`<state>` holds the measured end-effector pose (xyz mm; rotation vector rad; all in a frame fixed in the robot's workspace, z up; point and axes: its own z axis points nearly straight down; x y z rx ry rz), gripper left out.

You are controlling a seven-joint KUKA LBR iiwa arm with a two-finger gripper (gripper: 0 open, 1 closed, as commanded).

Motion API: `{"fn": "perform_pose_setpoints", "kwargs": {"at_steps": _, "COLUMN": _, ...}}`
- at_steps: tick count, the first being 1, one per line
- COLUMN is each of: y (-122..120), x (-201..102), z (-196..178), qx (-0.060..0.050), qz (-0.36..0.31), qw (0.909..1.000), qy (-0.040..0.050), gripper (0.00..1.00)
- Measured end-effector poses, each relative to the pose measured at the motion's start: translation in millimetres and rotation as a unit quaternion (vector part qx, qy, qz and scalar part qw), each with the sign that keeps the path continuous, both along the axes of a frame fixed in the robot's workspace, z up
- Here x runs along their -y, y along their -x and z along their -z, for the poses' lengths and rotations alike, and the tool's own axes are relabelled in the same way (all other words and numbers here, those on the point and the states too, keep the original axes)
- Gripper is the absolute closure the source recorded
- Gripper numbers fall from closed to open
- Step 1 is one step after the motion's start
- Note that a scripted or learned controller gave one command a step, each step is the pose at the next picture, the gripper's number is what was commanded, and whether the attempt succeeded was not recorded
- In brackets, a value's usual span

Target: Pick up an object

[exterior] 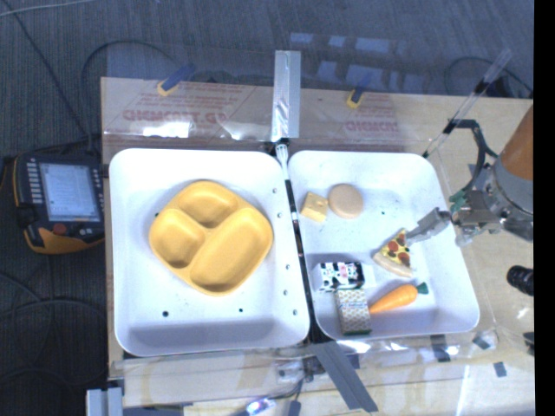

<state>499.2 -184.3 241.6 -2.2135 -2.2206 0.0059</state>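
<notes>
Two white bins sit side by side on the worktop [121, 102]. The left bin [139, 319] carries a yellow divided dish [211, 235] with three compartments, placed near its centre. The right bin [451, 310] carries six small items. A yellow cheese wedge [314, 206] lies near the bin's upper left, with a round tan biscuit [346, 200] just beside it on the right. A pizza slice [395, 256] lies toward the right side of the bin. Below it lies a carrot [397, 297], pointing left, green top to the right. A black-and-white patterned block [340, 274] sits at the lower left, with a checked grey-green block [352, 310] just below it, near the front wall.

The arm enters from the right edge. The tool [431, 224] reaches over the right wall of the right bin, its tip just beside the upper corner of the pizza slice. Whether it is released or clenched cannot be determined at this angle. No item is visibly grasped. A handheld control pendant [56, 202] rests on the floor left of the bins.
</notes>
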Motion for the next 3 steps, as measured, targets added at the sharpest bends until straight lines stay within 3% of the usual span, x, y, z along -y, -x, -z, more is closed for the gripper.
{"fn": "perform_pose_setpoints", "kwargs": {"at_steps": 1, "y": -18, "x": 15, "z": 151, "qx": 0.004, "qz": 0.009, "qw": 0.9999, "qy": -0.001, "gripper": 0.0}}
{"fn": "perform_pose_setpoints", "kwargs": {"at_steps": 2, "y": -19, "x": 15, "z": 145, "qx": 0.003, "qz": 0.009, "qw": 1.0, "qy": -0.0015, "gripper": 1.0}}
{"fn": "perform_pose_setpoints", "kwargs": {"at_steps": 3, "y": -35, "x": -69, "z": 81, "qx": -0.001, "qz": 0.098, "qw": 0.9952, "qy": 0.0014, "gripper": 1.0}}
